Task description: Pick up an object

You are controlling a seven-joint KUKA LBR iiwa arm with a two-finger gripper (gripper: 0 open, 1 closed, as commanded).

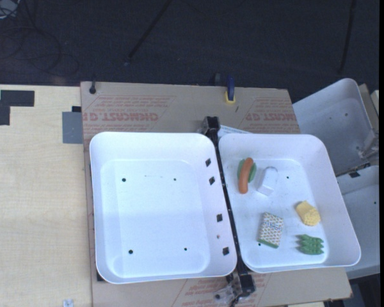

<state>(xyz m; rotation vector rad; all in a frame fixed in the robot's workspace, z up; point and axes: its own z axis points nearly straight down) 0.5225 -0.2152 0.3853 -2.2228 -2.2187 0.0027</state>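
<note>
The right bin (338,171) holds an orange stick (244,176), yellow lump (308,213), green pods (310,244) and speckled block (271,229); I cannot tell how the jaws stand.

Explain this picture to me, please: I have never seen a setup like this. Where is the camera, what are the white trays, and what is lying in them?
The single camera hangs above a bench and looks down at a slant. Two shallow white bins sit side by side on a cardboard sheet. They belong to a robot arm station where a program tries to pick things up.

The left bin shows just its bare white floor with a few small dark holes. The right bin holds the small things: an orange and green carrot-like toy, a clear plastic piece beside it, a yellow lump, a speckled sponge-like block and a green pod-like toy.

All of them lie loose on the bin floor; nothing is lifted.
</note>
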